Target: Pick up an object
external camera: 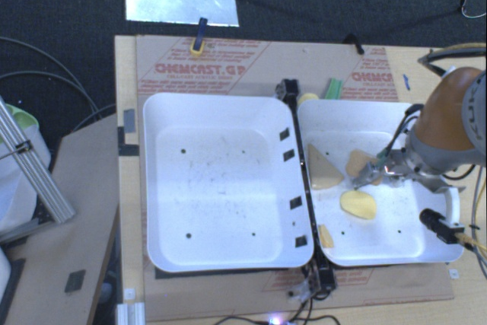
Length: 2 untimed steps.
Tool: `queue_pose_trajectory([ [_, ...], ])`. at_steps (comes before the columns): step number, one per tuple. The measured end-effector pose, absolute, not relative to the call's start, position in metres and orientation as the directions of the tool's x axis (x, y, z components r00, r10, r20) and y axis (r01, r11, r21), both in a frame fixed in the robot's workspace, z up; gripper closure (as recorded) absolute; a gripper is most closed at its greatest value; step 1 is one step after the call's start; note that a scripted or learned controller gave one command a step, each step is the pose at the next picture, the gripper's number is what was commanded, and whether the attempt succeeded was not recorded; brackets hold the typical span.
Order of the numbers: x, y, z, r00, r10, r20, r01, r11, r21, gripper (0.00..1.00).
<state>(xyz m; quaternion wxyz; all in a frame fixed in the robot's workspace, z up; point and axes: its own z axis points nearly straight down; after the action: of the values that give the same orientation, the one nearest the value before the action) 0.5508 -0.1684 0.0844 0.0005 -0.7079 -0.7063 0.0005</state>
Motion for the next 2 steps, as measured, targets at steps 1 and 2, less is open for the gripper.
queue_pose_trajectory([
  [1,0.555,-0.167,0.096,-0.002,1.000,-0.001,1.000,0.002,0.006,1.00],
  [2,0.559,-0.120,0.084,-0.006,1.000,0.001,1.000,0.006,0.001,1.00],
])
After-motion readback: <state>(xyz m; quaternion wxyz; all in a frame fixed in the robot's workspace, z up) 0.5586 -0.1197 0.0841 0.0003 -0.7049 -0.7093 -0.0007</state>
